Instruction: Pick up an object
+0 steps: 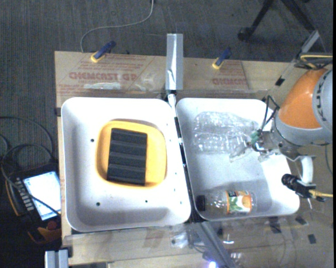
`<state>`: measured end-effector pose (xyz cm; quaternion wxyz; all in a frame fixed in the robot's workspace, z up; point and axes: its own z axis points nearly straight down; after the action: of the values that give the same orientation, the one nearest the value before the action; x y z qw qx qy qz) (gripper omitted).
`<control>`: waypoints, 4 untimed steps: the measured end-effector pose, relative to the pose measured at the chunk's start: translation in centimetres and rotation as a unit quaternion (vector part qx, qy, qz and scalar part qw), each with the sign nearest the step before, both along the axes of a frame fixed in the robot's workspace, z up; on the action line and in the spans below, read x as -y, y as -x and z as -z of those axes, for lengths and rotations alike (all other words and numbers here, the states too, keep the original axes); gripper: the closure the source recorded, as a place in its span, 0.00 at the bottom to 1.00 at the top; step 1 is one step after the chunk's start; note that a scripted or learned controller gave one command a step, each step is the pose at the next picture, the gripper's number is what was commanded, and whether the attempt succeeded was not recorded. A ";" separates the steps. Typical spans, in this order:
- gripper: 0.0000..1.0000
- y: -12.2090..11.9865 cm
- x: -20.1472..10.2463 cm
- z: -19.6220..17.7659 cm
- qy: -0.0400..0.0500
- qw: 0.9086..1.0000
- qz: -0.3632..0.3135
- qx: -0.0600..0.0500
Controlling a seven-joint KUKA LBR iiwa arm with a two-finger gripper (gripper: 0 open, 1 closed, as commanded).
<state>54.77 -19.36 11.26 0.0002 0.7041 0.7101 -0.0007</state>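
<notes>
Camera view from above, gripper (258, 141) seen low at right bin's (279, 205) right side, finger state not discernible, crumpled clear bottle (221, 132) lying crosswise just beside it, small labelled bottle (228, 201) lying along near wall, cap leftward, yellow-and-black block (131, 154) seated in left bin (78, 166)

Two bins sat side by side on the bench. Left bin (73, 166) held a tray (104, 149) with a ridged block (127, 156) on it. Right bin (279, 197) held a crumpled bottle (221, 132) toward the rear and a small bottle (228, 201) lying along the front wall. Gripper (256, 141) sat at the crumpled bottle's right end.
</notes>
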 end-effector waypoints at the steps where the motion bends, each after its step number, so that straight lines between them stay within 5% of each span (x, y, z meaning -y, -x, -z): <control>1: 0.00 -6.9 -2.1 2.2 0.002 1.000 -0.014 0.005; 2: 0.00 -2.3 3.1 -5.5 0.001 1.000 -0.024 0.000; 3: 0.00 6.3 3.0 -11.9 0.000 1.000 -0.018 0.000; 4: 0.00 6.4 -1.7 -4.1 -0.002 0.992 -0.129 0.000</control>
<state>48.41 -17.66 15.32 -0.0013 0.6067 0.7949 0.0004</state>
